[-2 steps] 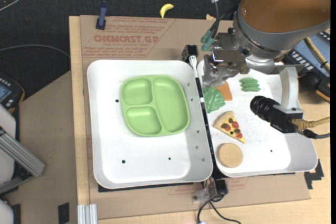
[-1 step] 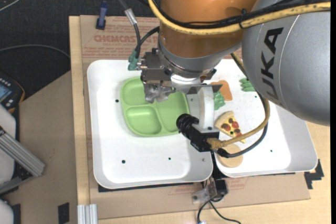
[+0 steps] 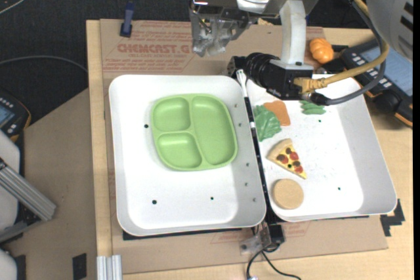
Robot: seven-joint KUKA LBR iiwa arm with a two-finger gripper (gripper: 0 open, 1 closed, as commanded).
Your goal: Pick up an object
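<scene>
We see the pincer (image 3: 211, 36) hanging high over the bench's back edge, beyond the left white bin (image 3: 131, 206), and cannot tell its state. We should bring it over the right white bin (image 3: 367, 160) and lower squarely onto the flat pizza-slice toy (image 3: 289, 159), which has space around it.

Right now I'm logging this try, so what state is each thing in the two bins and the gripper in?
green divided plate: flat, upright, in the left bin
pizza slice: lying flat in the right bin
round cookie: flat, near the front rim
green leaf: lying touching the orange piece
gripper: raised behind the bins
</scene>
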